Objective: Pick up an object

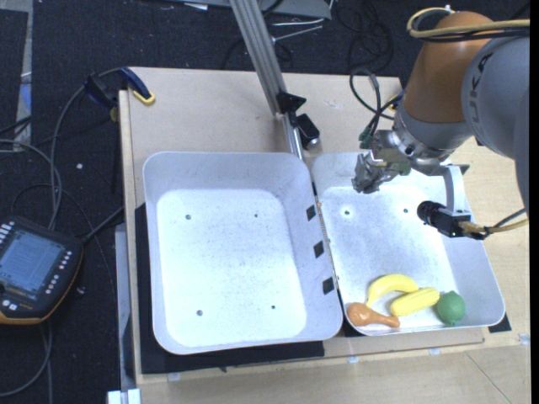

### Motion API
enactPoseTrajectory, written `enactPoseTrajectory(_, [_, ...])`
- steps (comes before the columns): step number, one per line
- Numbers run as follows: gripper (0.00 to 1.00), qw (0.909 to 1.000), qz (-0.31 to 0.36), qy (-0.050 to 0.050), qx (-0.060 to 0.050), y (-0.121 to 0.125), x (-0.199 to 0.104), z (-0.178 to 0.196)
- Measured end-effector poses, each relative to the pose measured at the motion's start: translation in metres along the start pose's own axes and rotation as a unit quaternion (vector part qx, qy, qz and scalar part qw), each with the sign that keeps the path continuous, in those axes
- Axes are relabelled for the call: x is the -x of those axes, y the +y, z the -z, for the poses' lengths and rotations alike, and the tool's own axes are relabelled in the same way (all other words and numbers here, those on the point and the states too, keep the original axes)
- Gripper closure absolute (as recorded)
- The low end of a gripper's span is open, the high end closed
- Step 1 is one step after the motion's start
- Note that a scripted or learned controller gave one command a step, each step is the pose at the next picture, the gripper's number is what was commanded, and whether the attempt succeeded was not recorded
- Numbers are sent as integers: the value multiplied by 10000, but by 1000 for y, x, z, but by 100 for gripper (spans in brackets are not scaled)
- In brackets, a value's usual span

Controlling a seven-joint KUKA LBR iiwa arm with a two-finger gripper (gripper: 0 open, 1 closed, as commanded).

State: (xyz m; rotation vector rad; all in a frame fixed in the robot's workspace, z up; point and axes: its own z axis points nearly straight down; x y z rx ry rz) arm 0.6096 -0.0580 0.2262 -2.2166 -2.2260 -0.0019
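Note:
In the right bin (396,234) several small items lie along the near edge: a yellow banana (389,287), a second yellow piece (414,301) beside it, a green lime (450,307) at the right, and an orange drumstick-shaped toy (370,315) at the left. My gripper (367,180) hangs over the far left corner of that bin, well away from these items, with nothing visible between its fingers.
The left bin (227,251) is bare white. A metal post (265,53) slants up from between the bins at the back. A black fitting (442,217) on a cable sits on the arm over the right bin's right side. A teach pendant (29,268) lies off the bench at left.

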Motion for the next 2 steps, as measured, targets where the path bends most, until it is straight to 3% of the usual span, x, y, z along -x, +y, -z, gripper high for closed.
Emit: enactPoseTrajectory(2, [100,10000,2,0,-6,13,-111,-3])
